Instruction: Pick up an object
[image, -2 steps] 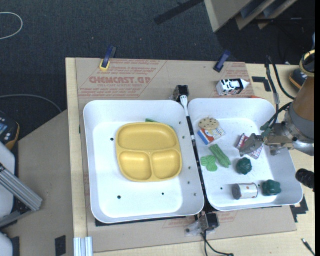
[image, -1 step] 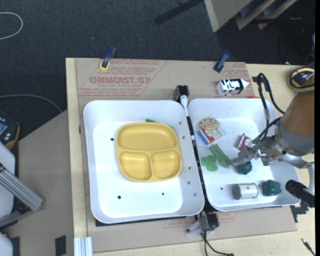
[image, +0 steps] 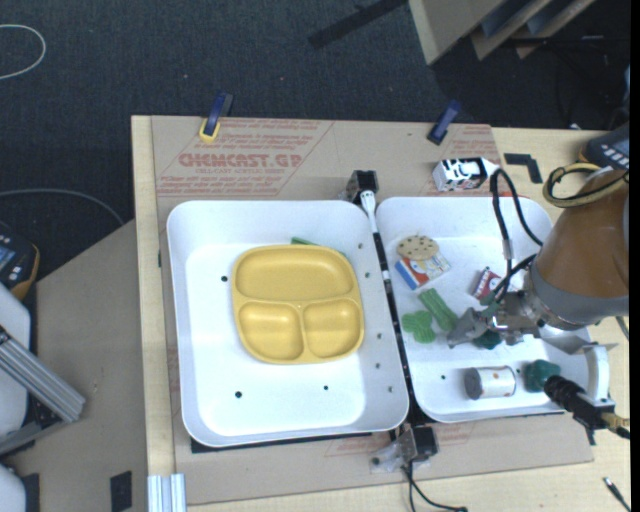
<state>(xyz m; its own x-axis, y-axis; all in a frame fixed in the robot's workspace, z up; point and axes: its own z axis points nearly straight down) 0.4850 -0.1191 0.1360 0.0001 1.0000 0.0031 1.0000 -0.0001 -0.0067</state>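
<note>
The right bin (image: 455, 212) holds several small objects. A round cookie (image: 416, 246) and a red, white and blue card (image: 412, 271) lie at its back left. A green strip (image: 436, 304) and a green lump (image: 419, 325) lie mid-left. My gripper (image: 467, 328) hangs low over the bin's middle, just right of the green strip, with a small teal piece (image: 488, 340) right beside it. A red and white packet (image: 486, 284) lies behind the gripper. A white cylinder (image: 490, 381) and a dark green piece (image: 541, 374) rest near the front wall.
The left bin (image: 190, 300) carries a yellow divided plate (image: 297, 302), with a green sliver (image: 303, 241) showing behind it. The grey arm (image: 585, 265) and its black cables cover the right bin's right side. A black and white item (image: 462, 173) sits outside, behind the bin.
</note>
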